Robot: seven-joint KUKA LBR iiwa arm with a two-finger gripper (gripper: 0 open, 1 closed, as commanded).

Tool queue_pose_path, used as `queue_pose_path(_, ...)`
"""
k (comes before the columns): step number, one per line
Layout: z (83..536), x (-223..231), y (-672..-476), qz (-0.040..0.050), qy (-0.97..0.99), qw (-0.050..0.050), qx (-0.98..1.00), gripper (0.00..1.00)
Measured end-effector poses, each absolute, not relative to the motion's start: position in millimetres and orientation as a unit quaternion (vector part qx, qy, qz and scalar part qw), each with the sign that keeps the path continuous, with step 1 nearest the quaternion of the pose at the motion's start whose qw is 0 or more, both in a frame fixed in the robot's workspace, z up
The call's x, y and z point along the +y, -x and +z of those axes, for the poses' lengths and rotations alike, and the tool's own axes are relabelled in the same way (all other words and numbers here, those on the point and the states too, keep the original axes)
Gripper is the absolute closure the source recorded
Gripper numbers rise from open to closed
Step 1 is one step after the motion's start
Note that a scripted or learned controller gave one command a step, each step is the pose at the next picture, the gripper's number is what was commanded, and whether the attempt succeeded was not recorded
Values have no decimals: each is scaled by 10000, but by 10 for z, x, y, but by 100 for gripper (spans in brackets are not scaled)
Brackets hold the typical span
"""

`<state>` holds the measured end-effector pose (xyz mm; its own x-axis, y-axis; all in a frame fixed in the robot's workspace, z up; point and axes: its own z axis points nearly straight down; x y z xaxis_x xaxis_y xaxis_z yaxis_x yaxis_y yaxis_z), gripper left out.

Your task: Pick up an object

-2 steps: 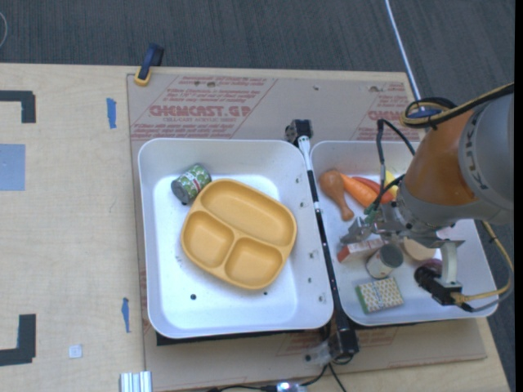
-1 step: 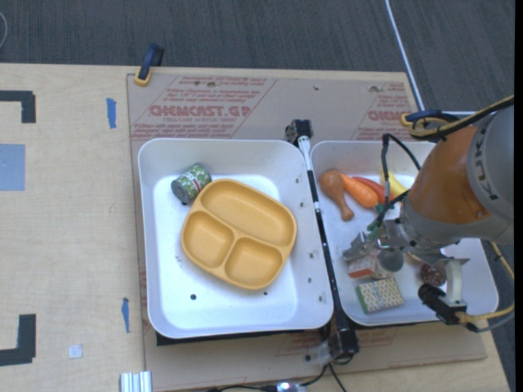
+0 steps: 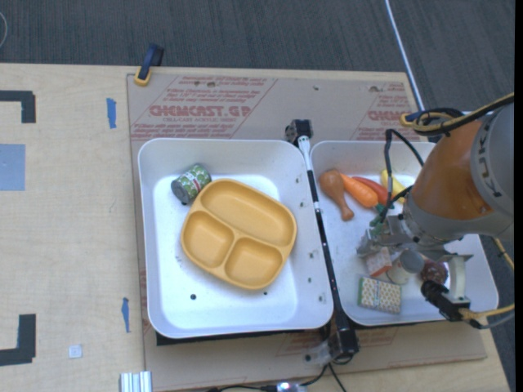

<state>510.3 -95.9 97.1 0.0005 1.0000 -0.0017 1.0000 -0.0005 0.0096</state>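
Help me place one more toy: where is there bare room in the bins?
Left bin: bare floor below the yellow divided plate and along the left wall under the small can. Right bin: crowded where the gripper is, among the toy food.

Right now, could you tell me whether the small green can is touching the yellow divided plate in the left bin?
Touching, as far as the camera view shows: the green can lies against the upper-left rim of the yellow divided plate, with no white bin floor visible between them.
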Motion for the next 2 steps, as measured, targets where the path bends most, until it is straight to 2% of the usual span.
queue_pose_path(1,971,-959,-5102,27,-7072,39,7070,0)
queue_pose_path(2,862,-975,-4811,18,-7070,19,7072,0)
